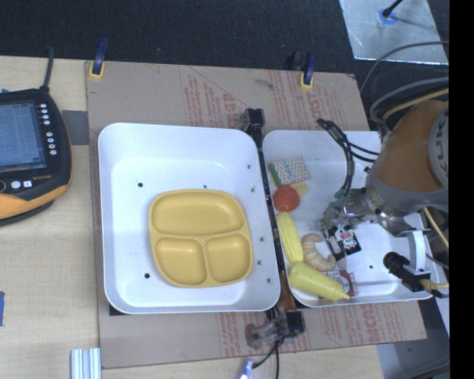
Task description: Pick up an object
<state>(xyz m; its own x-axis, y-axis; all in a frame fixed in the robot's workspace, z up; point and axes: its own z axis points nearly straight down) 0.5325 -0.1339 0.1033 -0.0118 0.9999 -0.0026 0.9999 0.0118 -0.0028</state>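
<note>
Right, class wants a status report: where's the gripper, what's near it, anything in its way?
Gripper low in right bin, fingers unclear. Nothing seen held. Corn, tomato, yellow bottle crowded just left of it. Yellow tray alone in left bin.

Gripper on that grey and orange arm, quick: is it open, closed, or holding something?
Gripper: cannot be told; it sits low in the right bin near the toy food, and nothing shows in its grasp.
</note>
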